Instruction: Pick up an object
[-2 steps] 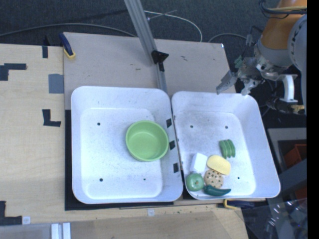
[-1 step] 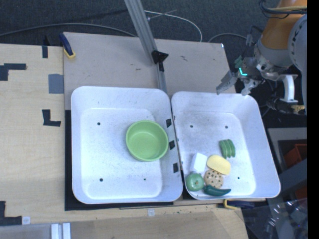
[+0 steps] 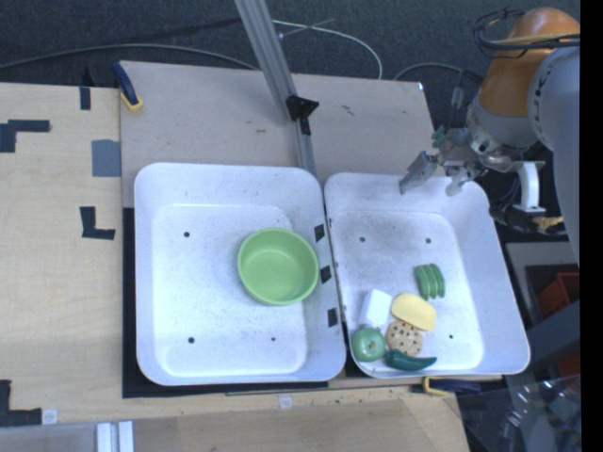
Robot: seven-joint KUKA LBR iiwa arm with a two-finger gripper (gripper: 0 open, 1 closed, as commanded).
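Objects for the pick sit clustered at the near edge of the right white shallow plastic bin (image 3: 471, 252), towards its near-left corner. Nearest: dark green curved pepper-shaped toy (image 3: 411, 361), smooth, lying flat, touching the near wall. Just left of it, round glossy green apple-like toy (image 3: 367, 345) against the near-left corner. Behind the pepper, tan round cookie-like piece with dark specks (image 3: 403, 335), then a yellow smooth rounded lump (image 3: 415, 312) overlapping it. White small block (image 3: 377, 304) just left of the yellow lump. Further back, light green ribbed oblong piece (image 3: 430, 281), apart from the cluster.

Left white shallow plastic bin (image 3: 170, 205): one light green round plastic bowl (image 3: 277, 266), upright, matte, near the right wall, mid-depth.

Gripper (image 3: 433, 179), grey metal two-finger, over the far edge of the right bin; fingers spread, nothing between them. Well apart from the objects.

Grey metal pole (image 3: 268, 45) slants across the far bench.
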